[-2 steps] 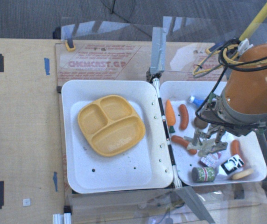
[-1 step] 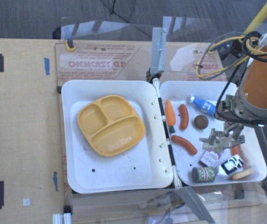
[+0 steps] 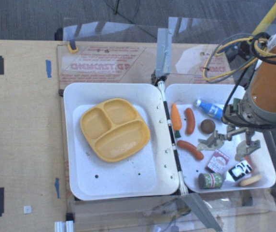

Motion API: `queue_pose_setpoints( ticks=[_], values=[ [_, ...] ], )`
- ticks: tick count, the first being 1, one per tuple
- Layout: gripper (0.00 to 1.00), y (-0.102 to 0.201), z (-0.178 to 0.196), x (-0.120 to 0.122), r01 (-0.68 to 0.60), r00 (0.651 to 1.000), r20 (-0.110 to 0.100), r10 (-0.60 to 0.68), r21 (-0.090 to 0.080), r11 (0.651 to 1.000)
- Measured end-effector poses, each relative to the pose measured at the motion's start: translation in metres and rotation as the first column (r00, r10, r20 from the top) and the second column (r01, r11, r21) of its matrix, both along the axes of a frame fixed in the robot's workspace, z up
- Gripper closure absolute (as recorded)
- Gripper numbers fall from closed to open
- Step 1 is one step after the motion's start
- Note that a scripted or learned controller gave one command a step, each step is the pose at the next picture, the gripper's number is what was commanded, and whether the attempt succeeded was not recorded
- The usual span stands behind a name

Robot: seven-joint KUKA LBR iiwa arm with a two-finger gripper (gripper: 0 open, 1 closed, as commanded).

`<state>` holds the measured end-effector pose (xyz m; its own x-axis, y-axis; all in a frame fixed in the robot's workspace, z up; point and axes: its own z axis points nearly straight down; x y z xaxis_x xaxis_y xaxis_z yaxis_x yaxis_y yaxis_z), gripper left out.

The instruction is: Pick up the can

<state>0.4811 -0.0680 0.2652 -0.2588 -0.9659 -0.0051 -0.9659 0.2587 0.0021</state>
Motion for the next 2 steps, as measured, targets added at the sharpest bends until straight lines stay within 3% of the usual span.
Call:
queue_pose_setpoints(
  ticks=[1, 2],
  values=[
    [0.00, -0.057, -0.150, 0.003, 0.086, 0.996, 0.010, -0.086, -0.005, 0.996],
    [0.00, -0.042, -0.159, 0.009, 0.056, 0.998, 0.024, -0.056, -0.029, 0.998]
  ],
)
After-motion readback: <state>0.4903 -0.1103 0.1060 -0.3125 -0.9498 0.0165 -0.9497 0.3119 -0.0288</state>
